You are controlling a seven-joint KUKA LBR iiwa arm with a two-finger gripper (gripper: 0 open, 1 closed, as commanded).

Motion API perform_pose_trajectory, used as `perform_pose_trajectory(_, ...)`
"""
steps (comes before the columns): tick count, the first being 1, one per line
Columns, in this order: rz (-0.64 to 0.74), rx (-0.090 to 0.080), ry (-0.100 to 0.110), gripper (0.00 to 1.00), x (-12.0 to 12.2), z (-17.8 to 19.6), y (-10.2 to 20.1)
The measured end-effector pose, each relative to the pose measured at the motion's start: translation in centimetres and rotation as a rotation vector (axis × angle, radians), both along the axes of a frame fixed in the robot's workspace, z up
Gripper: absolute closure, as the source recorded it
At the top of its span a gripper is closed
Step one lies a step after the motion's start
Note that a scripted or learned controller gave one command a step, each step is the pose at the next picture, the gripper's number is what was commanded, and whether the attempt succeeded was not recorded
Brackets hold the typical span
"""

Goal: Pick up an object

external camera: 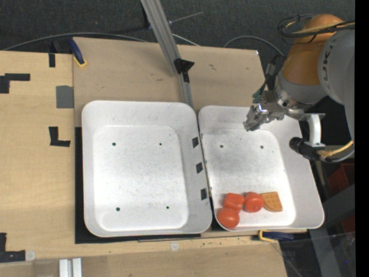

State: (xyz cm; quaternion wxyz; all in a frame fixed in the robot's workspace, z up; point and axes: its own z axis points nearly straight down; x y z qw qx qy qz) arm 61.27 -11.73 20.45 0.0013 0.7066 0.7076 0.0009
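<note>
Gripper (253,120) hangs over the far edge of the right bin (300,172), near its far corner; can't tell how it's set, nothing visibly held. Targets sit well apart at that bin's near edge: three red pieces (240,206) touching each other, tan waffle-like piece (271,201) just beside them. Left bin (92,154) alongside. Risks, as I judge: cluster is tight and hugs the near wall, so a grab may pinch two, push them, or strike the rim. Writing: partial letters on arm (340,51), likely "KUKA", not fully readable
</note>
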Motion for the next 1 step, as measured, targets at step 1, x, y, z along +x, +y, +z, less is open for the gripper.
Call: perform_pose_trajectory(1, 0.0, 0.0, 0.0, 1.0, 0.07, 3.22, 0.03)
